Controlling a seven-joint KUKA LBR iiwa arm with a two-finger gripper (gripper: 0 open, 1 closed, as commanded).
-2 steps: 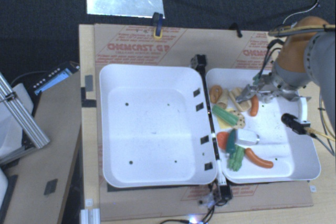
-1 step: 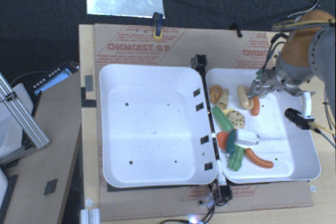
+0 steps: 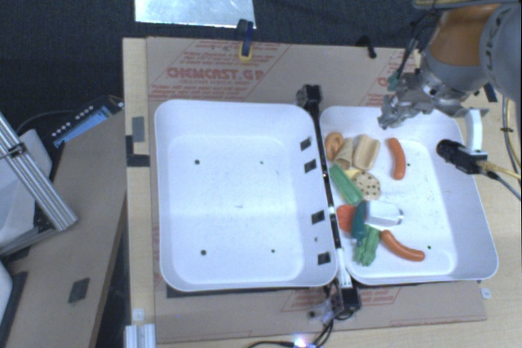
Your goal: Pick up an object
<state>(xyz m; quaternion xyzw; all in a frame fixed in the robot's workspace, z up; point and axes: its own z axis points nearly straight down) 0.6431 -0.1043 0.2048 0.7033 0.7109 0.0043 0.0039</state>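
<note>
Toy food sits in a loose heap at the left side of the right bin (image 3: 469, 253), none of it at the gripper (image 3: 392, 115). Gripper hangs over the far edge of that bin, above and apart from the heap; can't tell how its jaws stand, too small and dark. Nothing visibly held.

Nearest the gripper, going outward: an orange sausage (image 3: 396, 157) lies alone, lengthwise near-to-far, just right of the heap. Left of it, a tan bread piece (image 3: 364, 151), w/ an orange croissant-like bit (image 3: 333, 145) beside it by the divider. Nearer: a round speckled cookie (image 3: 369, 187), touching a long green veg (image 3: 344, 184) that slants along the bin's left wall. Below those, a white piece (image 3: 383, 215), a red-orange piece (image 3: 346, 217), a teal item (image 3: 360, 219) and a green leafy veg (image 3: 367, 246), all bunched, touching or overlapping. A 2nd orange sausage (image 3: 403, 246) lies near the front, just right of the green leafy veg.

Arm (image 3: 465, 28) comes in from far right, orange band above grey wrist. Left bin (image 3: 236, 200) sits beside the right one, clips along the shared edge. Both rest on a cardboard sheet (image 3: 212, 73).
</note>
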